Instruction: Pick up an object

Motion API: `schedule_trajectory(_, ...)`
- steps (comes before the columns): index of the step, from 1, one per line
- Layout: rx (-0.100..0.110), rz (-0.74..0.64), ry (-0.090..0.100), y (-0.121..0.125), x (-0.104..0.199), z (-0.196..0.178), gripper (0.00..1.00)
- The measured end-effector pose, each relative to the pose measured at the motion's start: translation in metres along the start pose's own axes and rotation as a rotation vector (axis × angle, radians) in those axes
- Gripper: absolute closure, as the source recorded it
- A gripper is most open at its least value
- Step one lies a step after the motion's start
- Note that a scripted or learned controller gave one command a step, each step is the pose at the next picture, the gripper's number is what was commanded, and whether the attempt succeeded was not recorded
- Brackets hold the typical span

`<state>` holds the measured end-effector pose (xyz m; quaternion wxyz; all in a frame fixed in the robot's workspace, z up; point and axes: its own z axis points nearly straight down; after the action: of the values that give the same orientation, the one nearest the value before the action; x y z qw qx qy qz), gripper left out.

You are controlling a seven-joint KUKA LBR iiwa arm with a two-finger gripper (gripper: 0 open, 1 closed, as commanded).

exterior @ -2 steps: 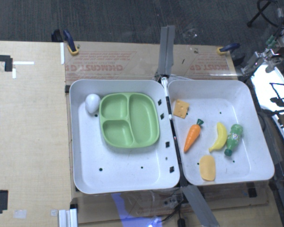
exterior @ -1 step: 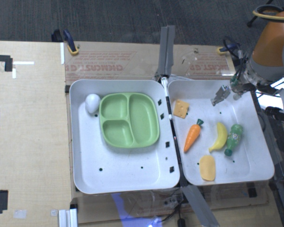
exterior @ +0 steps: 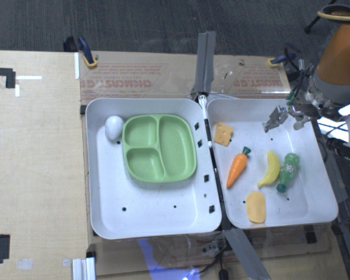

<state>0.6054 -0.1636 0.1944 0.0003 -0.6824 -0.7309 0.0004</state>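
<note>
Gripper (exterior: pixel 276 120) up at right bin's (exterior: pixel 315 214) far edge, nothing between the fingers; can't tell if released or clenched. Pick not started. Candidates lie below the fingers: banana (exterior: pixel 270 169) and green bottle (exterior: pixel 287 171) nearest, carrot (exterior: pixel 237 168), cracker (exterior: pixel 223 135) and yellow chip (exterior: pixel 256 207) further off.

The arm (exterior: pixel 338 57) is cut off by the right edge; its fingers (exterior: pixel 274 121) look blurred.
</note>
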Motion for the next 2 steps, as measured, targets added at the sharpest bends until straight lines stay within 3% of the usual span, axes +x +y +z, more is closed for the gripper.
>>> schedule_trajectory(1, -0.002, -0.129, -0.001, -0.0245, -0.0368, 0.1023, 0.00)
schedule_trajectory(2, -0.003, -0.125, -0.001, -0.0244, -0.0380, 0.0927, 1.00)
